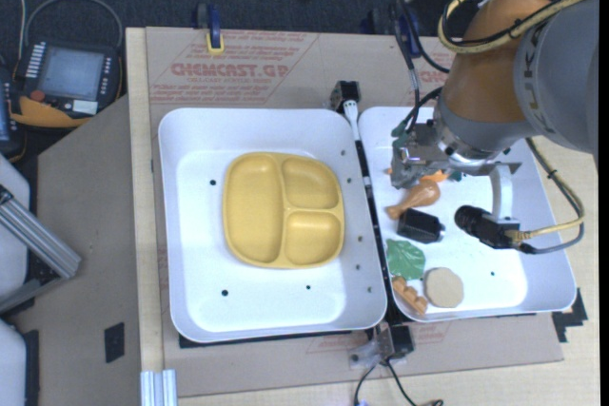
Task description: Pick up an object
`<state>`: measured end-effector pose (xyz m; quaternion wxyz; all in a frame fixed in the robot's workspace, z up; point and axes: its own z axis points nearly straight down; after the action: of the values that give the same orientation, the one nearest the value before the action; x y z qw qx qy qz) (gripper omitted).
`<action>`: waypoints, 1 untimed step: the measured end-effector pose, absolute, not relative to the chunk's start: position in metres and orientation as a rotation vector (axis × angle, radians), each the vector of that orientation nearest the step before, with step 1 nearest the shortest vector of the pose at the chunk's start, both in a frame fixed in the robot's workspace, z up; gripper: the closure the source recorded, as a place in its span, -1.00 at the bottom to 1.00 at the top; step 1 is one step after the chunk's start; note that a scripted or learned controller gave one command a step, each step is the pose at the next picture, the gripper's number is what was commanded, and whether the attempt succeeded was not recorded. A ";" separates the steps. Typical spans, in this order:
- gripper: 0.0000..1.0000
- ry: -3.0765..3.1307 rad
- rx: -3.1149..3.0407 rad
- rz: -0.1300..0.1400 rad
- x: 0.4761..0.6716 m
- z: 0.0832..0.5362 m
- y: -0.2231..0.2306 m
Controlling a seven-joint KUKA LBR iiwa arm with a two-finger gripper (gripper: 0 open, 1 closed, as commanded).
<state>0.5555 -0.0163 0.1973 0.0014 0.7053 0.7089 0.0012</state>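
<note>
Two shallow white bins sit side by side on the bench, the left bin (190, 299) wider than the right bin (519, 285). Nearest the camera, in the right bin's near left corner, a round tan disc (443, 287) lies flat, with some small brown bits (409, 297) just beside it against the rim. Just beyond them lies a green leafy piece (404, 256), and just past that a small black block (419, 225), a little askew. Farther on, an orange piece (422, 196), curved and narrow, lies on the bin floor close to the black block. The gripper (414, 171) hangs directly over the far end of this orange piece, low in the bin near the wall shared by the two bins. From this angle I cannot tell how far open it is, or whether it has hold of anything. In the left bin a yellow divided plate (284, 209) with three compartments lies flat near the middle, well apart from the gripper. Above the gripper the arm (561, 62) rises to the right, grey with its orange band (485, 62). Beyond the bins, brown cardboard (238, 62) with red lettering covers the bench, a blue clamp (215, 29) grips its far edge, and a handheld control unit (67, 76) with a screen lies on the dark floor at far left.
</note>
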 end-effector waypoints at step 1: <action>1.00 2.225 2.213 0.004 0.579 0.202 0.036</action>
<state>0.5791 0.0363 0.2025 0.0017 0.7051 0.7091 0.0014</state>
